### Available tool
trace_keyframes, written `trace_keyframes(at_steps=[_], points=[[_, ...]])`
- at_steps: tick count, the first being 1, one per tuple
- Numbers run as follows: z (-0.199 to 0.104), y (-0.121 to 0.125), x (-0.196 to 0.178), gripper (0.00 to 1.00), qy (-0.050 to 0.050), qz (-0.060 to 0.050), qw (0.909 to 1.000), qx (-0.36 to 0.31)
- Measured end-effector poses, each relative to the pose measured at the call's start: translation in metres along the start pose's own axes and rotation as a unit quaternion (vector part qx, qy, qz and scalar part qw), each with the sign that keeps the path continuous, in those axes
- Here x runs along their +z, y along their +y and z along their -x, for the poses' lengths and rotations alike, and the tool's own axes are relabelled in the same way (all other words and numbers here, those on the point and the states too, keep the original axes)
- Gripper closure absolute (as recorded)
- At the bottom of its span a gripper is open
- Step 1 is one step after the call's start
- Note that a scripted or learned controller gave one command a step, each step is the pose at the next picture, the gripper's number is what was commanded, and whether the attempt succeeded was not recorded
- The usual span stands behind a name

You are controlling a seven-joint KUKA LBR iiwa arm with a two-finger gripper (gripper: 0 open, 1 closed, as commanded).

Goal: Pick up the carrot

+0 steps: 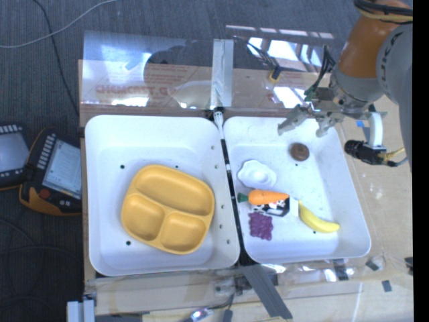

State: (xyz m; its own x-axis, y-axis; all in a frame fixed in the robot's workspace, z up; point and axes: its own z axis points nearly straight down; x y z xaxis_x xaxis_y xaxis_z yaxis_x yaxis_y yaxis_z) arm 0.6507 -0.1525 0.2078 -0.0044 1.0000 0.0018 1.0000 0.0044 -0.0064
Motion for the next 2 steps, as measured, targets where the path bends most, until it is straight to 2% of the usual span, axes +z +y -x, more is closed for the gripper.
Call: trace_keyframes(at_steps=[1,2], points=[[0.000,-0.076,0.114,0.00,-0.002,0.007,0.9985,-0.054],[0.007,-0.074,0.020,0.00,0.000,0.002,0.9895,-0.144]])
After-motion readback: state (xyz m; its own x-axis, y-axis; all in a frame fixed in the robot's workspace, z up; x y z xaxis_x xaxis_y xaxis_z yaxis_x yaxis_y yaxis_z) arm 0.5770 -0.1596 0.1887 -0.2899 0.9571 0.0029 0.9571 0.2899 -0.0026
